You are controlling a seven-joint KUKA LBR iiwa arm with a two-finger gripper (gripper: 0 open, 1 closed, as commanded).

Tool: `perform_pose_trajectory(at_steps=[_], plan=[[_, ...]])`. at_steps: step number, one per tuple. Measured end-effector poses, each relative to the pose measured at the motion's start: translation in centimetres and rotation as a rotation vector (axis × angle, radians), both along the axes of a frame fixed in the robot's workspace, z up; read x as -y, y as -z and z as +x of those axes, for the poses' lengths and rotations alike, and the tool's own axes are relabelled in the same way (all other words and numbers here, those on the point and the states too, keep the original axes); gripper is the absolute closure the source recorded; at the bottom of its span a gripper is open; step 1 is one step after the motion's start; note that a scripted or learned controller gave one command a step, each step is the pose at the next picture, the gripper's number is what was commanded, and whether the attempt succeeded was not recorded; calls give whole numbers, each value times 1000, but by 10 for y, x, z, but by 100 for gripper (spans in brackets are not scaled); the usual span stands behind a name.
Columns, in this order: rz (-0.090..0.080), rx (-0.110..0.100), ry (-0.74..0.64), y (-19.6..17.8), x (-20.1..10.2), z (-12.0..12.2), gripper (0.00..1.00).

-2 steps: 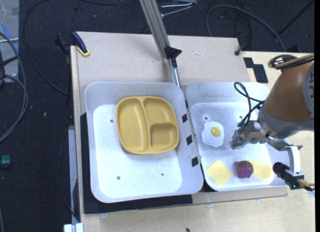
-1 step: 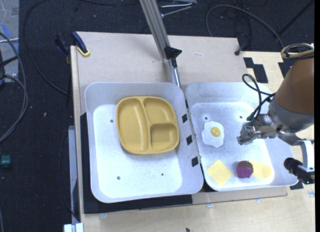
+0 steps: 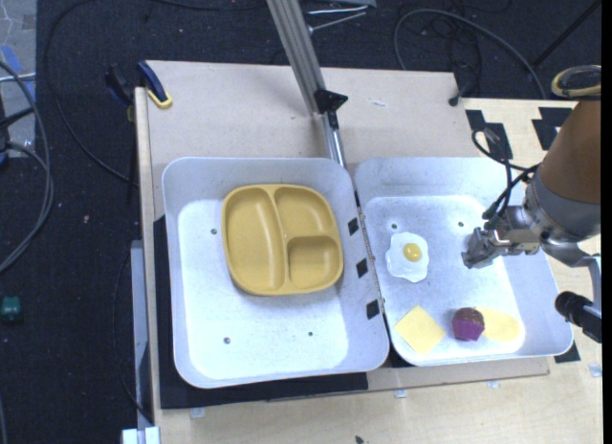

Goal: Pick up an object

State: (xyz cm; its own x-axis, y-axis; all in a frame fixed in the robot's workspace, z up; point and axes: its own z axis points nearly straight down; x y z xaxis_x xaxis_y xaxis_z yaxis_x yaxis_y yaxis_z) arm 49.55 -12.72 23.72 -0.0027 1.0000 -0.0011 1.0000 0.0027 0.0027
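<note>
In the right bin (image 3: 430, 184) lie a fried egg (image 3: 408, 257), a yellow cheese slice (image 3: 420, 329), a purple round object (image 3: 468, 323) and a pale yellow flat piece (image 3: 504, 327). My gripper (image 3: 476, 253) hangs over the right bin's right half, to the right of the egg and above the purple object. Nothing shows between its fingers. The arm comes in from the right edge.
A yellow divided plate (image 3: 283, 238) rests in the left bin (image 3: 191, 270). A slanted metal pole (image 3: 296, 35) crosses above the bench's far side. Cables lie on the dark floor around the bench.
</note>
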Motion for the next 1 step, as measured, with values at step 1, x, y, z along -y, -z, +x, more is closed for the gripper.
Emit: perform_pose_trajectory(at_steps=[1], plan=[[1, -1, -5, -7, -55, 22, 100]])
